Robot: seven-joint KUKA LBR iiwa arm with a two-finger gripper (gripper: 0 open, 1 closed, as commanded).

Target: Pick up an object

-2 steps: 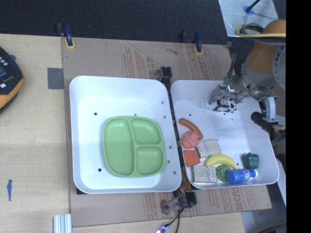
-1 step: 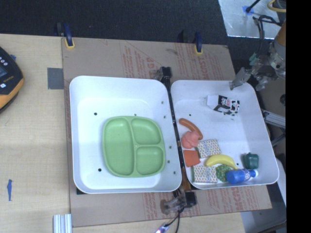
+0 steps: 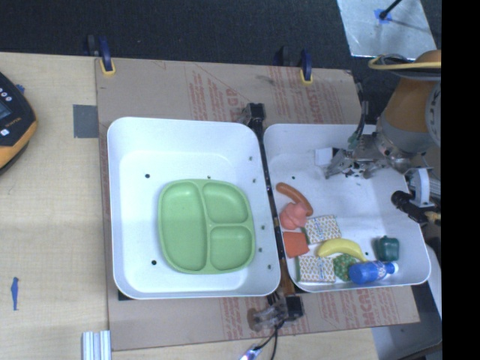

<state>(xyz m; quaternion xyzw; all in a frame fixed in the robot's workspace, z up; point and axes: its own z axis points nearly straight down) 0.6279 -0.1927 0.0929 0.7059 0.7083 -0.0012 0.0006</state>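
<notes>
1. Red lettering ran across the brown cardboard sheet point(image 3: 225, 88) under both bins, but from where I stood it was too faint and skewed to read.
2. The blue bottle point(image 3: 369, 272) in the near corner of the right bin point(image 3: 375, 137) carried a pale label whose writing was too small to make out.
3. A yellow and black device point(image 3: 11, 126) sat at the far left of the worktop point(image 3: 45, 223), cut off by the edge, its markings unreadable.
4. The end effector point(image 3: 352, 163) hung low over the far part of the right bin; its dark metal parts blurred together, and I could not tell how it was set or whether it gripped anything.
5. The arm's point(image 3: 409, 107) upper part was cut off at the right.
6. The things to pick lay clustered at the near side of the right bin, well apart from the end effector: a sausage point(image 3: 292, 195), a pink lump point(image 3: 292, 216), an orange-red block point(image 3: 295, 244), patterned squares point(image 3: 322, 229), a banana point(image 3: 339, 247), something green point(image 3: 342, 267) partly hidden by the bottle, and a dark teal item point(image 3: 387, 247).
7. The left bin point(image 3: 127, 148) held a green divided plate point(image 3: 204, 225).
</notes>
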